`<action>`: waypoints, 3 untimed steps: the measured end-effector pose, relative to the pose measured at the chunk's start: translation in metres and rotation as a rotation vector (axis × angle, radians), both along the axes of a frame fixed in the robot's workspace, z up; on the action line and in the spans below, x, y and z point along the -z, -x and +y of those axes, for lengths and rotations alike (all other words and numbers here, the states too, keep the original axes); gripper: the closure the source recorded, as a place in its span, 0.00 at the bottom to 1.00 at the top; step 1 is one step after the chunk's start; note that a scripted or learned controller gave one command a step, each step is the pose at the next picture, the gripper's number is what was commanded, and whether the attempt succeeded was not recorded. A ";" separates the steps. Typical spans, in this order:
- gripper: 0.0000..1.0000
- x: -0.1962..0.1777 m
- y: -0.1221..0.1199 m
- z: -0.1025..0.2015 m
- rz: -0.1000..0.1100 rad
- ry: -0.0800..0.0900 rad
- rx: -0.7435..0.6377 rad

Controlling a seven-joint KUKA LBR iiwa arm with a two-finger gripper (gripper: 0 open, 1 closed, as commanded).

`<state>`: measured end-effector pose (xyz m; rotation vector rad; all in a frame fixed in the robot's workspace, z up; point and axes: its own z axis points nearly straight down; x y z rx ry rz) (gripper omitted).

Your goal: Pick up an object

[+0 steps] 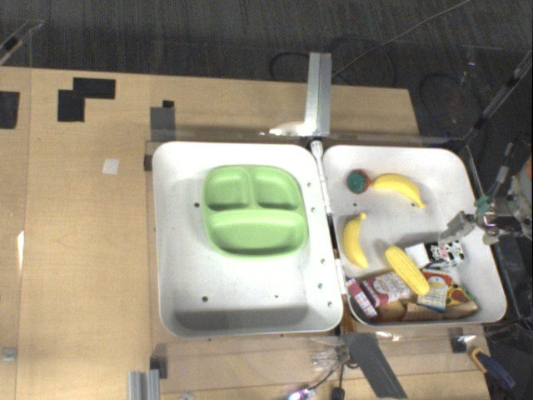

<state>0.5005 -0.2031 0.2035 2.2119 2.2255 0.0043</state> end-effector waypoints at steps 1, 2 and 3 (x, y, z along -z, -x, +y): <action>0.00 0.109 -0.078 0.018 -0.002 -0.001 0.124; 0.00 0.116 -0.154 0.028 -0.003 0.001 0.032; 1.00 0.105 -0.153 0.028 0.004 0.003 0.023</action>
